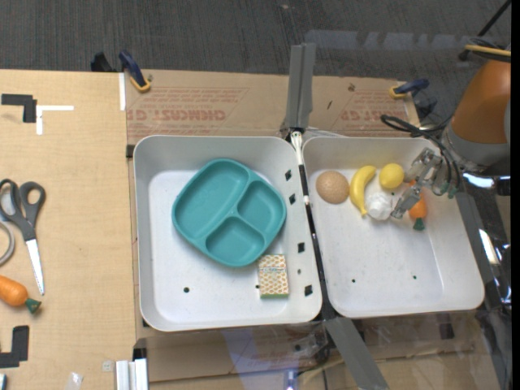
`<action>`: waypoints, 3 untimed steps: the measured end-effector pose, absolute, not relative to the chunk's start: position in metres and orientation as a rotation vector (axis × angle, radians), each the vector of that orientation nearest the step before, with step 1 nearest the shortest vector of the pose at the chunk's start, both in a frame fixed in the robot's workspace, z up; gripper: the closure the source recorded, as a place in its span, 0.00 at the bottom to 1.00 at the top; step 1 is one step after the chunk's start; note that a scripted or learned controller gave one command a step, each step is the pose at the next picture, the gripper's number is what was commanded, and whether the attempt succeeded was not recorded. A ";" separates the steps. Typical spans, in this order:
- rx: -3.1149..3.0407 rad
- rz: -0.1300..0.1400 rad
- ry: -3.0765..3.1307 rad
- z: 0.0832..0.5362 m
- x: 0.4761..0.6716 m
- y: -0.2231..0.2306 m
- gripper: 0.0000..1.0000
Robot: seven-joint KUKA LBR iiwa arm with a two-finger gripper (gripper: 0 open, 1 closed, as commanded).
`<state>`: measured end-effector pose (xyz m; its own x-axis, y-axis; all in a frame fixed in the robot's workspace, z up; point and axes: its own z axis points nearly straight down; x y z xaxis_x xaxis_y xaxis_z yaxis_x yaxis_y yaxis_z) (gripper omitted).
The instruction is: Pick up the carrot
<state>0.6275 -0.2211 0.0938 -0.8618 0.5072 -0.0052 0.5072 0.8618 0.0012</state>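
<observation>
The arm (481,108) enters from the right and angles its wrist down-left into the right bin (406,287). The gripper (412,193) sits low at the bin's far right, its fingers (402,203) slightly parted around the carrot (417,210), which lies between the tips against the right wall. Just left of it lie a white object (379,205), a lemon (392,175), a banana (361,187) and an egg (331,187). The left bin (162,299) holds a teal divided plate (229,211) and a small packet (273,276). Scissors (24,226) and a second carrot (15,292) lie on the bench at left. Print on the cardboard (203,108) behind is mirrored and unreadable
</observation>
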 end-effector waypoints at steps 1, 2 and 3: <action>0.817 -0.002 3.020 0.106 0.630 -0.221 1.00; 0.867 -0.001 3.017 0.105 0.547 -0.223 1.00; 0.866 -0.001 3.017 0.105 0.547 -0.222 0.00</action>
<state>0.5468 -0.2223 0.1054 -0.8477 0.5305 -0.0026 0.5305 0.8477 0.0003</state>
